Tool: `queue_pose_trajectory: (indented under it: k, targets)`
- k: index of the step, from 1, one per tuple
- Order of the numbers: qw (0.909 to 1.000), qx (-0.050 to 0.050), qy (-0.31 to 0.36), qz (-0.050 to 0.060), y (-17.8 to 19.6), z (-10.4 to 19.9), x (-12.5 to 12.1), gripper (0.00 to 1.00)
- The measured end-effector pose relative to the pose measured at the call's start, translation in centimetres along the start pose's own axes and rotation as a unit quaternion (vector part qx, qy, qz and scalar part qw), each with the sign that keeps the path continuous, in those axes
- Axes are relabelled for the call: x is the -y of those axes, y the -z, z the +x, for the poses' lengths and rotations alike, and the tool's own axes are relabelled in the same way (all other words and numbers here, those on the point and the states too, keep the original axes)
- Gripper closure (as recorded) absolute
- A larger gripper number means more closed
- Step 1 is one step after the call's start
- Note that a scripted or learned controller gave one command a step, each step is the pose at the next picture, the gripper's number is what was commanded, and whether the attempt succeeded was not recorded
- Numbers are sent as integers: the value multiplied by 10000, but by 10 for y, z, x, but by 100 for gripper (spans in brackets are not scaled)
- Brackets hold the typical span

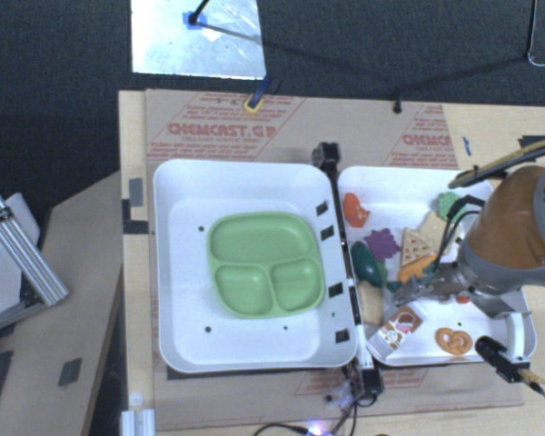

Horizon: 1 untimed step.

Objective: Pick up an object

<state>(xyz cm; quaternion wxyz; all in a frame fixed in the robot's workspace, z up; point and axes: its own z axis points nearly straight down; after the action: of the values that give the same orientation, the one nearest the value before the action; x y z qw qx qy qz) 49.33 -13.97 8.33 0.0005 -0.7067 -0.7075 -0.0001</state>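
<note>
Robotics lab. Evidence: grey industrial robot arm with orange band [518, 225]; two shallow white plastic bins [177, 243]; plywood counter [91, 243] on dark carpet; aluminium framing [18, 243]; loose cables [345, 62].

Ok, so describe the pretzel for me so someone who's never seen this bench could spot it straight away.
Find the right-hand white bin, the one crowded with small toy foods. Go to its near edge, just below the grey arm's wrist. The pretzel lies there, a small brown knotted loop, unlike the flat printed packet to its left.
</note>
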Motion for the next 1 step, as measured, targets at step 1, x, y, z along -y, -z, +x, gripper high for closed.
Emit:
queue_pose_trajectory:
  k: [1]
  targets:
    - [10000, 6, -2, -17, 11, 0, -1, 100]
